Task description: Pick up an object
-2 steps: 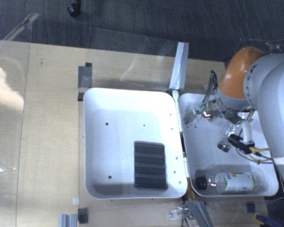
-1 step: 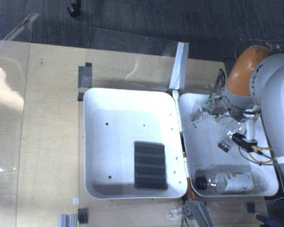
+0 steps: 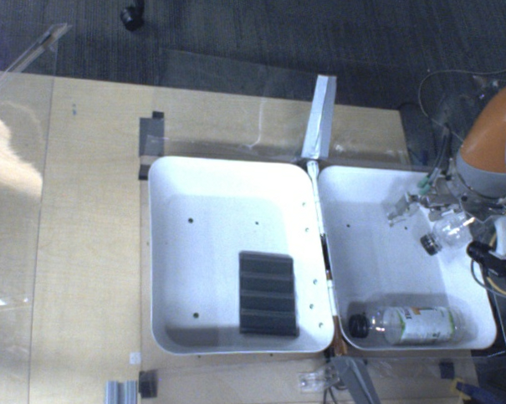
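A black ribbed rectangular block [image 3: 267, 294] lies flat in the front half of the left bin [image 3: 172, 235]. A clear plastic bottle [image 3: 407, 323] with a dark cap and a pale label lies on its side along the front wall of the right bin [image 3: 360, 243]. My gripper [image 3: 417, 226] hangs over the right bin's back right part, below the orange band of the arm [image 3: 493, 128]. It is well behind the bottle and apart from it. Something pale and translucent [image 3: 451, 227] sits close by the gripper; I cannot make out what it is.
A metal divider post [image 3: 319, 116] rises at the back between the two bins. Cables [image 3: 494, 268] hang at the right bin's right rim. A clear panel [image 3: 19, 187] covers the bench on the left. Brackets [image 3: 153, 134] stand at the left bin's corners.
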Controlling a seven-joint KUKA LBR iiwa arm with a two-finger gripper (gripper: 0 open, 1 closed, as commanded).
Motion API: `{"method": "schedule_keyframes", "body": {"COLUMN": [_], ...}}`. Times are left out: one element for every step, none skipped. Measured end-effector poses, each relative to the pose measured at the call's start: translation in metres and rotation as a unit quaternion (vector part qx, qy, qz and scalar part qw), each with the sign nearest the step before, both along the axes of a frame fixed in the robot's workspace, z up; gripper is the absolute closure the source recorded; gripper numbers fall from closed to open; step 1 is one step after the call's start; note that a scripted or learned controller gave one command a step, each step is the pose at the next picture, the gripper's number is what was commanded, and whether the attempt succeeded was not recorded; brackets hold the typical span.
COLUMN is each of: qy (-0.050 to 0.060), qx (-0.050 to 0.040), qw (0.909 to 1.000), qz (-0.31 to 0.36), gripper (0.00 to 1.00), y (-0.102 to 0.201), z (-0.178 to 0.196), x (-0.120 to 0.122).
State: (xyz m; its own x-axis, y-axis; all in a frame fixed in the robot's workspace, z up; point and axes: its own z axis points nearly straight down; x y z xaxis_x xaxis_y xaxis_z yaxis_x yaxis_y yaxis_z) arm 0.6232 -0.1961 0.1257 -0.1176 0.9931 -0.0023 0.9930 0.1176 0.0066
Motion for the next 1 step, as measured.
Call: {"method": "schedule_keyframes", "body": {"qy": [0.000], "qx": [0.0000], "qw": [1.0000], "qz": [0.000], "gripper": [0.00], "y": [0.0003], "z": [0.0000], "x": [0.0001]}}
